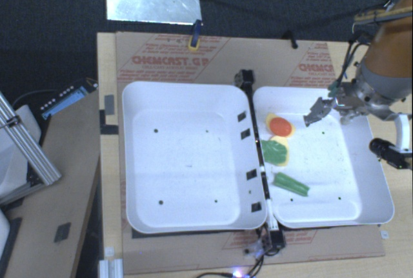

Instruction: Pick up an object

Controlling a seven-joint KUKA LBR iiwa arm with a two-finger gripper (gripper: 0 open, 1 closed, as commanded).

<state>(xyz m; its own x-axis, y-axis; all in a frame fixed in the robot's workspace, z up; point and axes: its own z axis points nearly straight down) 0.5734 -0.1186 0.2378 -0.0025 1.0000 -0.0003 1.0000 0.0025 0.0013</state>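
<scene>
— Where are we looking for something to pick up?

— In the right bin (361, 206): an orange-and-yellow piece (280, 126), a green lump (275, 152) just nearer, and a long green piece (291, 184) lying flat, nearest of all.

— And the gripper (315, 113)?

— We are hovering right of the orange piece, holding nothing; whether the fingers are wide or narrow, we cannot tell.

— Which one are we favouring?

— The long green piece: probably light, smooth and slippery, so we are planning to pinch across its narrow middle.
</scene>
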